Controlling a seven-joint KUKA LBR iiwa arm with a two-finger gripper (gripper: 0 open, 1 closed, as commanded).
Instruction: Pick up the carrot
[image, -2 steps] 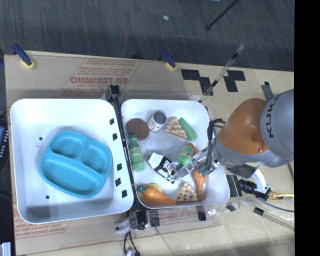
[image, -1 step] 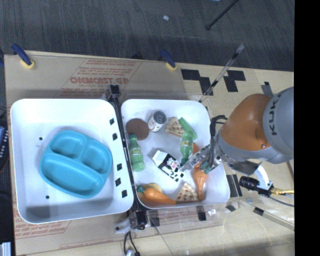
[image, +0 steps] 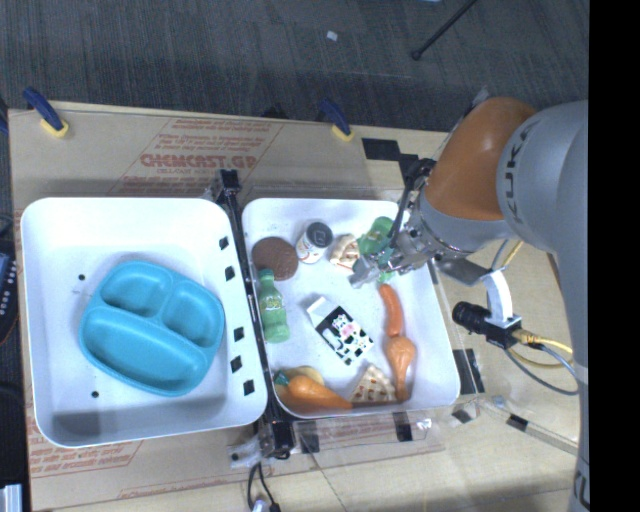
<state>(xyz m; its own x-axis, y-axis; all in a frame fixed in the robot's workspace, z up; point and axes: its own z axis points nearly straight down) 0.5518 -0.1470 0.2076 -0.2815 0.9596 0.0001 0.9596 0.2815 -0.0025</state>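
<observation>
Carrot (image: 312, 393) lies in the right bin (image: 440, 330), along its near wall, long axis running roughly left-right with a slight tilt, green-topped end toward the divider, tip toward a waffle-patterned wedge (image: 372, 384). Gripper (image: 384, 258) sits over the far-right part of the same bin, close to a green item (image: 379, 236) and just above the top end of a red chili-like piece (image: 392, 308). So the carrot is well apart from the jaws, toward the near-left corner. Can't tell jaw opening from this angle; nothing visibly held. My read: needs a diagonal traverse across the bin, then wrist turned so the jaws close across the carrot's short width, clear of the wall.
</observation>
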